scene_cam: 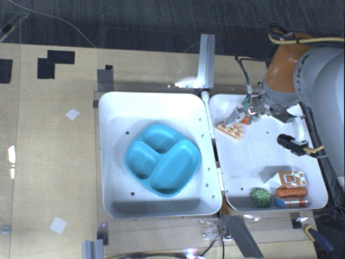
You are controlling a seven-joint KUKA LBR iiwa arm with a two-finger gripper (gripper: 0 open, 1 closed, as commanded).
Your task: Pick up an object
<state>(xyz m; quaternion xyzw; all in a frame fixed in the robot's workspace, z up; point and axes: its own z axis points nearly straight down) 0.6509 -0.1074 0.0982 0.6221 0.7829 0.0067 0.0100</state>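
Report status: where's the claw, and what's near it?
Claw low in right white bin, far corner. Flat tan waffle-like piece beside its tip, not gripped. Small green ball and orange-blue items at near edge.

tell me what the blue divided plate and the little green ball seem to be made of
The blue divided plate looks like moulded plastic: one even turquoise colour, rounded compartment edges and a soft sheen. The green ball looks matte with a rough or fuzzy, speckled surface, perhaps rubber, foam or fabric; it is too small to tell which.
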